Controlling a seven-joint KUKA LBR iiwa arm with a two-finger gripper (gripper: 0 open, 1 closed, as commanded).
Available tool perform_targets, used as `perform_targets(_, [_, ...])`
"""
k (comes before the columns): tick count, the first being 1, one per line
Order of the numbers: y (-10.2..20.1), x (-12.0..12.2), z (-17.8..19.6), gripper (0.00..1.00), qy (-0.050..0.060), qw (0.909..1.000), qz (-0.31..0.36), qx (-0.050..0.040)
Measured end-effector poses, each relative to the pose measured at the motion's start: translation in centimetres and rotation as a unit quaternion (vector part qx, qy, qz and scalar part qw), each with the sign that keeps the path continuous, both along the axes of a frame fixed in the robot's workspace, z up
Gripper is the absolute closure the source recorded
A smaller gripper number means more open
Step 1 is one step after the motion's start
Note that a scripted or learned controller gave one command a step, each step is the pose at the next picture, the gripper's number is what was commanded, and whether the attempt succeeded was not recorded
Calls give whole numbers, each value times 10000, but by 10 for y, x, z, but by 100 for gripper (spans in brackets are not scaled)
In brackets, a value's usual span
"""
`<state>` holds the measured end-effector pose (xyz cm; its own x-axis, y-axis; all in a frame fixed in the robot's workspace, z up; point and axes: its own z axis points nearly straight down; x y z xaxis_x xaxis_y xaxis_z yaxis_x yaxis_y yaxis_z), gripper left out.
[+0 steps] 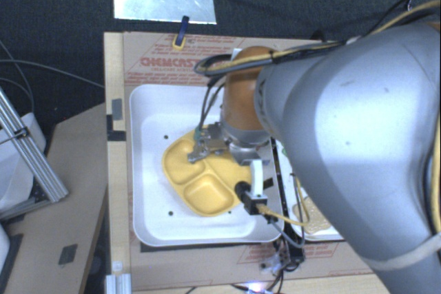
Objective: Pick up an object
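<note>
A yellow divided plate [196,179] lies in the left white bin [155,148], toward its right half. The gripper [201,148] hangs straight down over the plate's upper compartment, at or just above its surface. The orange wrist band [241,103] sits right above it. The arm's grey body hides the plate's right edge.
The grey arm [351,148] covers most of the right bin; only a sliver [318,225] with something tan in it shows. Cables [265,206] hang beside the plate. A blue and yellow tool [181,33] lies on the cardboard behind the bins.
</note>
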<state>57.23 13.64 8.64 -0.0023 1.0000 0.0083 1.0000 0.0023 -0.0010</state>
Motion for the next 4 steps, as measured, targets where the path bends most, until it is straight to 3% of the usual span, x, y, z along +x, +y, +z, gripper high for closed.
perform_targets(1, [54, -87, 18, 0, -27, 10000, 20, -37])
perform_targets(2, [51, -79, 32, 100, -108, 9999, -12, -30])
perform_targets(3, [28, -21, 5, 100, -37, 10000, 28, 43])
perform_targets(4, [13, -76, 7, 100, -215, 9998, 0, 20])
